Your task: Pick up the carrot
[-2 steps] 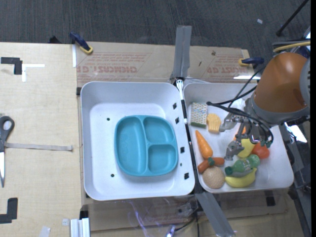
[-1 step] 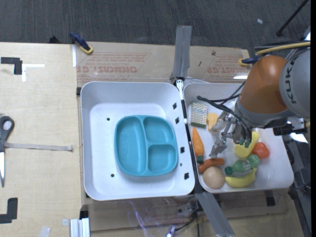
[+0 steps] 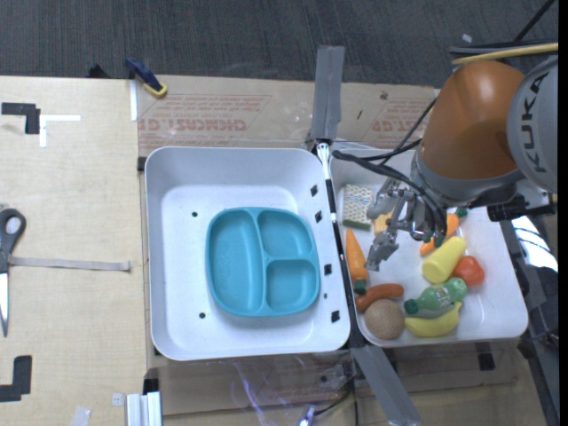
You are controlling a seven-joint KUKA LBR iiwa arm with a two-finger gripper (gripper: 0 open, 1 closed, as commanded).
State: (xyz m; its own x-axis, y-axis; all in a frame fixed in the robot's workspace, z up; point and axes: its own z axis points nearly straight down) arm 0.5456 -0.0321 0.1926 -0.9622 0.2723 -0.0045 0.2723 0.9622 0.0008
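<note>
The orange carrot (image 3: pixel 355 256) lies by the left wall of the right bin (image 3: pixel 506 322). The jaws (image 3: pixel 390 229) hang just right of it, apart, with nothing between them. A blue tray (image 3: pixel 264 262) sits in the left bin (image 3: pixel 177 238).

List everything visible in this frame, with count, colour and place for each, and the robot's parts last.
Bins: 2, white, side by side on the bench.
Divided plate: 1, turquoise, three compartments, middle of the left bin.
Carrot: 1, orange, right bin along its left wall.
Sausage: 1, reddish, right bin below the carrot.
Potato: 1, tan, front left of the right bin.
Banana: 1, yellow, front of the right bin.
Green item: 1, resting on the banana.
Yellow item: 1, right bin centre; kind unclear.
Tomato: 1, red, right of the yellow item.
Scissors: 1, grey, left edge of the bench.
Clamp: 1, blue and yellow, back of the bench.
Gripper: 1, grey metal, over the right bin, just right of the carrot.
Arm: 1, grey with orange band, from the right.
</note>
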